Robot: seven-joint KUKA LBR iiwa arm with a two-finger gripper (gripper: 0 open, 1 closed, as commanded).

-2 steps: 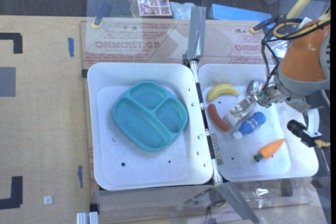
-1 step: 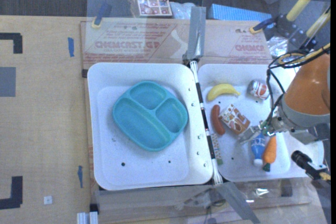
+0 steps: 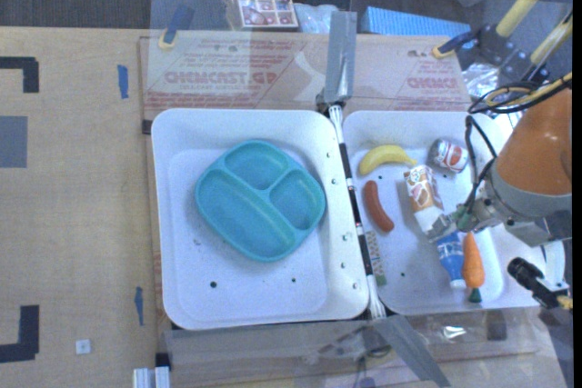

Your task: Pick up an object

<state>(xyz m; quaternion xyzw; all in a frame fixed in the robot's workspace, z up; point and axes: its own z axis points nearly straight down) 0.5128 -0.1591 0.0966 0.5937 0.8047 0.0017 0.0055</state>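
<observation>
Camera view has the arm entering from the right edge, its gripper low over the right bin, just beside the top of a blue tube; whether anything sits between its tips, or how far they are parted, cannot be told. Six items lie in the right bin: one banana, one sausage, one small packet, one silvery can, the tube, one carrot. One teal divided plate fills the left bin.
</observation>
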